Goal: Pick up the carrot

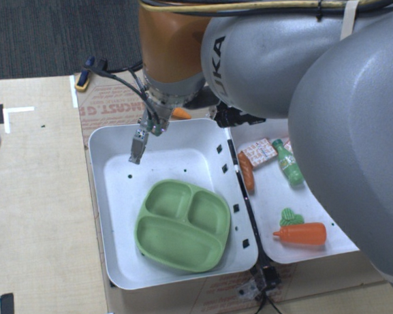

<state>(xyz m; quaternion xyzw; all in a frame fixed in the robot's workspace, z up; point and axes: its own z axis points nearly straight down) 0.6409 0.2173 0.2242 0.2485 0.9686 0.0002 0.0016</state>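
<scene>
Oddly, the gripper (138,151) hangs well left of the carrot (302,234), apparently carrying nothing; its opening I cannot tell.

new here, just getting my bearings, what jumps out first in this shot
The big grey arm fills the upper right, its gripper over the left bin's far edge. A green divided plate lies in that bin. The carrot lies in the right bin, near its front.
</scene>
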